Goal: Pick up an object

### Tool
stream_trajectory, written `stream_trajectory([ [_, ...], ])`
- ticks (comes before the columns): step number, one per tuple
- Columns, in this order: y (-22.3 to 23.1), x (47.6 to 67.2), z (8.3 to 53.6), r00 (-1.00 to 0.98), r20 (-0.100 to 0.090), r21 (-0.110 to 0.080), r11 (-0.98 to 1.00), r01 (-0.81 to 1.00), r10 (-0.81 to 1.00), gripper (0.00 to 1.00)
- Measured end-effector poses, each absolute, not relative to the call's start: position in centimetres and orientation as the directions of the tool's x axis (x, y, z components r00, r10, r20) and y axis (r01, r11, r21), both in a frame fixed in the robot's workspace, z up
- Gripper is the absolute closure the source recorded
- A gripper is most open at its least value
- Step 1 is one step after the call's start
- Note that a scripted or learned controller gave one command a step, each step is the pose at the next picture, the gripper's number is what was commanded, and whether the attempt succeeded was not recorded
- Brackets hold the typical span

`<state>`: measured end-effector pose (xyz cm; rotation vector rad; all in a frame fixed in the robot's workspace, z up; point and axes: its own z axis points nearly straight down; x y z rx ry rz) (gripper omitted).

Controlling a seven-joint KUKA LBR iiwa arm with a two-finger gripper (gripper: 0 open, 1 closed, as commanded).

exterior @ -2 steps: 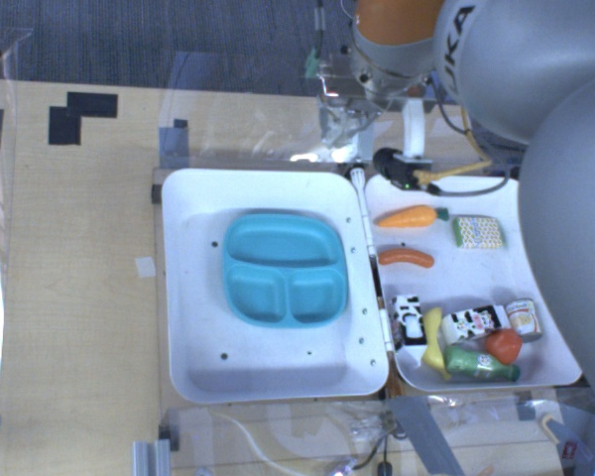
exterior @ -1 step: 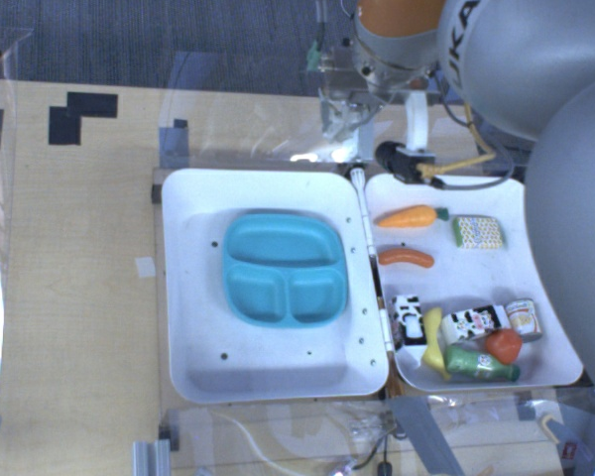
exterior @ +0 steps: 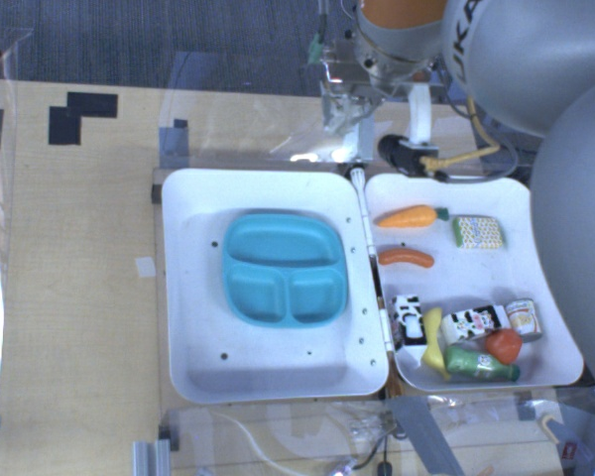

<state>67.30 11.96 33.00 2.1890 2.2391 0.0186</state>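
Observation:
The right bin [exterior: 545, 266] holds the loose objects. An orange carrot [exterior: 407, 217] and a reddish sausage [exterior: 405, 258] lie near its left wall, with a yellow-green box [exterior: 478, 231] to the right of the carrot. At the near end lie a cow-patterned carton [exterior: 407, 320], a banana [exterior: 433, 343], a white carton [exterior: 473, 322], a small can [exterior: 523, 318], a red tomato [exterior: 503, 345] and a green bottle [exterior: 481, 365]. My gripper [exterior: 362, 117] hangs beyond the far edge of the bins, near where they meet. It is apart from every object and I see nothing in it.
A blue divided tray [exterior: 283, 281] lies in the middle of the left bin [exterior: 193, 266]. The grey arm [exterior: 555, 77] covers the upper right and overhangs the right bin's far right side. Black marks [exterior: 79, 117] sit on the bench at the far left.

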Motion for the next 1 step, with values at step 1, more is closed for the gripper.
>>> stream_trajectory([
  [1, 14.7, 66.91, 31.49, 0.049, 0.001, 0.003, -0.049, 0.999, 0.999, 1.0],
])
